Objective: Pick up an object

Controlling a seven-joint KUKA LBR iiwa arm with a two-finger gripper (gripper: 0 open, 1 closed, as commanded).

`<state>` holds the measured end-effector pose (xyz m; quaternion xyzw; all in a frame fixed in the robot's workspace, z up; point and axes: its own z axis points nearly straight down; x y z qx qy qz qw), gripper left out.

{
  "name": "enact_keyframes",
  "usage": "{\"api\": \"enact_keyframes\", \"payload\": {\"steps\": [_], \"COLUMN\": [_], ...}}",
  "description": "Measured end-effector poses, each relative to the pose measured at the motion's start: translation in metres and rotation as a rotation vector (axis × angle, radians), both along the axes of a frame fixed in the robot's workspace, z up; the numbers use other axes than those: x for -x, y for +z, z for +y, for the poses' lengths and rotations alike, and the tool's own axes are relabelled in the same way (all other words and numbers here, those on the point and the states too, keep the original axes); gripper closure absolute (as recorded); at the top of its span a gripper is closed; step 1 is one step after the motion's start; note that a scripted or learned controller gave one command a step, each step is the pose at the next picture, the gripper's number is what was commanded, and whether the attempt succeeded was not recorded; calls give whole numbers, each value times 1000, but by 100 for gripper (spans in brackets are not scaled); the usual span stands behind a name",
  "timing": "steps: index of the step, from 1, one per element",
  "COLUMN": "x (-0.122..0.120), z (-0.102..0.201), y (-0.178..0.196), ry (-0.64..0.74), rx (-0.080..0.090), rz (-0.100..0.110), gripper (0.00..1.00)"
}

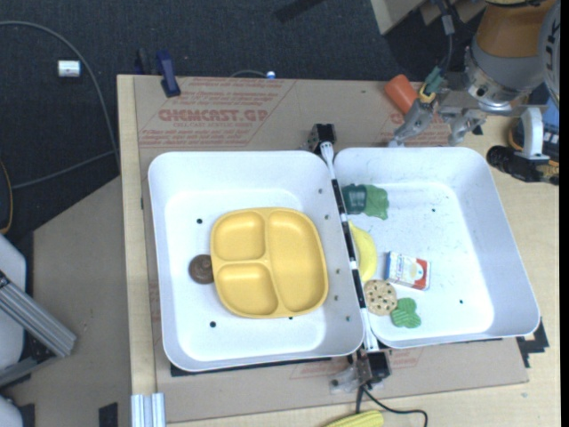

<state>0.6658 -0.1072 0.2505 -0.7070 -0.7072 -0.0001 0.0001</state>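
Tool [437, 124] above right bin [498, 238] far edge, fingers spread, holding nothing — descend vertically over carton [408, 270], well apart from walls.

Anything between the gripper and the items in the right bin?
Nothing visible. The gripper hangs above the far rim of the right bin. The green toy, banana, small carton, cookie and green piece lie uncovered along its left side, with bare bin floor between.
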Motion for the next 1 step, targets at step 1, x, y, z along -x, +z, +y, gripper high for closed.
{"api": "enact_keyframes", "payload": {"steps": [1], "x": [0], "z": [10], "y": [-91], "ry": [1], "rx": [0], "rz": [3], "gripper": [0]}}
